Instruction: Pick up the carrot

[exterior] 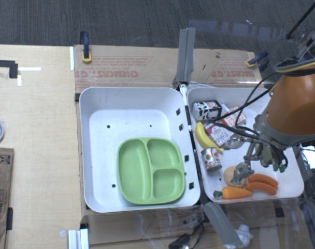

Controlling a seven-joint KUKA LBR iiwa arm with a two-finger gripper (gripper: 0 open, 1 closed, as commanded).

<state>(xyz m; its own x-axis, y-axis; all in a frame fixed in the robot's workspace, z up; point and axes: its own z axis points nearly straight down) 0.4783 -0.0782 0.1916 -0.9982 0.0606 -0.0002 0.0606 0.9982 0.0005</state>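
Pickup not yet done: the carrot (235, 193) lies in the right bin (297, 190); gripper (242, 173) hovers just above, grip state indeterminable.

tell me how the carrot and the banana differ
The carrot is orange with a green tip; the banana is yellow. The carrot lies crosswise along the right bin's near wall; the banana runs lengthwise against its left wall. The carrot tapers straight; the banana curves. Both lie flat in the right bin, untouched by the gripper.
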